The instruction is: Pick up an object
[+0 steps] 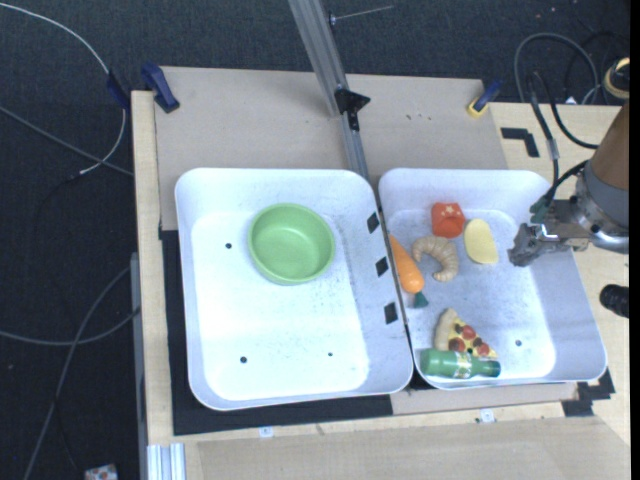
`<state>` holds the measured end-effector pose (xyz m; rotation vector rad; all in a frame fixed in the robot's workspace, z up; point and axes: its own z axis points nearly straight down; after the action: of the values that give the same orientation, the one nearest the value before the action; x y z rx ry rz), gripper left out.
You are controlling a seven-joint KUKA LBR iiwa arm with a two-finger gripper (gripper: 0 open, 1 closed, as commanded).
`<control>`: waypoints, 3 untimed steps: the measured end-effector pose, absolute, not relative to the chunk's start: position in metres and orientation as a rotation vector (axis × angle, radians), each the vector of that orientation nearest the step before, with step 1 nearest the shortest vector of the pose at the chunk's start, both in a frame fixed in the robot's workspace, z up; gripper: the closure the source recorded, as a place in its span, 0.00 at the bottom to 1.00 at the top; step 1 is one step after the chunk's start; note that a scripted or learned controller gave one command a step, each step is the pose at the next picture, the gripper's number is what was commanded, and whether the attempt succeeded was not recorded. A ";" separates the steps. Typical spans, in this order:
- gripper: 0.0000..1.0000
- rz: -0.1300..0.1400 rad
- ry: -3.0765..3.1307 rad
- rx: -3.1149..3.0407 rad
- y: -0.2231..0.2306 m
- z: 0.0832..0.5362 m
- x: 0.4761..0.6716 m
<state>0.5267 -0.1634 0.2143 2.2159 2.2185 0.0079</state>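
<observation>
Arm [612, 168]: grey housing, brownish-orange band above the wrist. Gripper [524, 249] dark metallic grey, blocky (detail blurred). Black cables loop close behind the arm.

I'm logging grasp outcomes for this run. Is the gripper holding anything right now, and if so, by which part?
Nothing is held. The gripper hangs over the right bin, just right of the yellow piece, with nothing between its fingers.

The grey arm [612, 183] reaches in from the right, its tool [524, 248] angled down and leftward.
</observation>
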 end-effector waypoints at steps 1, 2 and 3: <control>1.00 0.009 2.217 2.214 -0.163 0.260 0.529; 1.00 0.006 2.225 2.213 -0.120 0.251 0.546; 1.00 0.008 2.228 2.212 -0.070 0.260 0.563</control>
<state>0.5628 -0.0697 0.2601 2.2119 2.2279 0.0080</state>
